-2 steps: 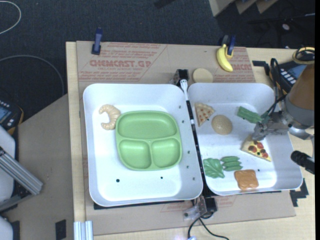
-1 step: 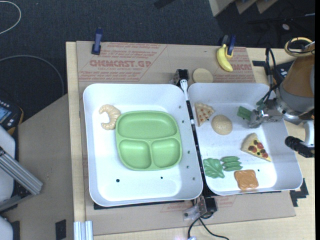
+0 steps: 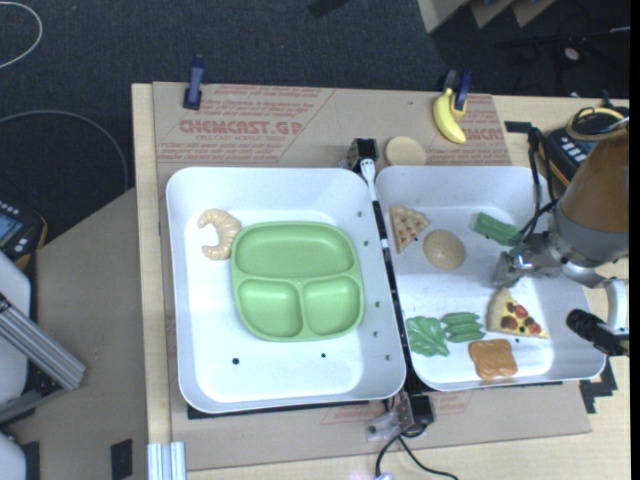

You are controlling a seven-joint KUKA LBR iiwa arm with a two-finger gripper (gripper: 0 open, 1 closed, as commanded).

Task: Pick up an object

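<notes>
Tool: tool (image 3: 510, 271) low inside the right bin (image 3: 440, 368), tip just above the pizza slice with red toppings (image 3: 518, 317); finger spread — cannot tell, nothing visibly gripped.
Contact: tip near the pizza slice's upper corner; touching or not is too small to judge.
Right bin contents: second pizza slice (image 3: 407, 226) at upper left, tan round bun (image 3: 443, 249) beside it, green block (image 3: 495, 228) near the arm, leafy green (image 3: 428, 336) and pea pod (image 3: 461, 323) at lower left, orange toast-like piece (image 3: 492, 358) at the front edge.
Left bin: left bin (image 3: 200, 368) holds a green divided plate (image 3: 297, 279) and a croissant (image 3: 219, 232) at its upper left.
Hidden: arm body covers the right bin's far right side; wrist end blurred — finger detail lost.
Arm pose: arm (image 3: 598, 203) enters from the right, orange band over grey wrist, angled down and leftward into the bin.
Tabletop: banana (image 3: 450, 118) and a tan disc (image 3: 405, 151) lie behind the bins on the tabletop (image 3: 250, 118).
</notes>
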